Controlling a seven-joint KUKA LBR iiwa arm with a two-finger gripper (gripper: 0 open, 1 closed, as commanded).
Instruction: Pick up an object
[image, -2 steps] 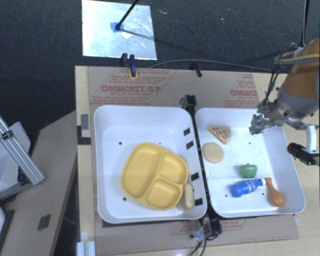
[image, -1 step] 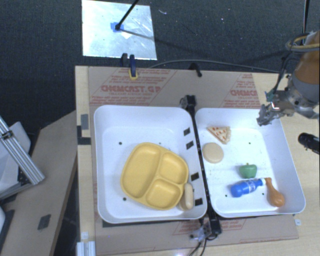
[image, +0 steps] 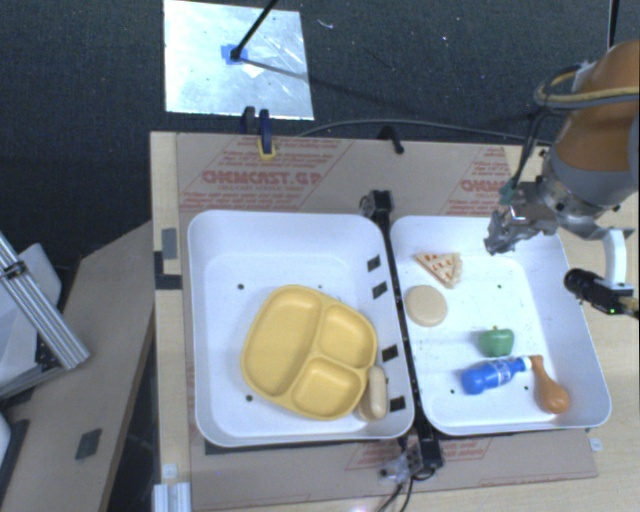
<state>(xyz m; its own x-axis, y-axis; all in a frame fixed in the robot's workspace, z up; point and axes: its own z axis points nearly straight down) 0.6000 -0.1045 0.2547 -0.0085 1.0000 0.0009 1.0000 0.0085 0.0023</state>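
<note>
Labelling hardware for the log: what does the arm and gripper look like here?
The arm is grey with a broad orange band above the wrist, and a dark cable loops over that band. The gripper is a small grey metal unit with darker fittings.

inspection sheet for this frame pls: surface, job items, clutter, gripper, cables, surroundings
Surface: bench bearing left bin and right bin.
Job's things: right bin holds pizza slice, round cookie, green pepper, blue bottle, drumstick. Left bin holds yellow tray, bread roll.
Clutter: nothing seen.
Gripper: gripper over right bin's far edge, holding nothing.
Cables: black cable along bench's far side.
Surroundings: foil sheet, metal rail.
</note>
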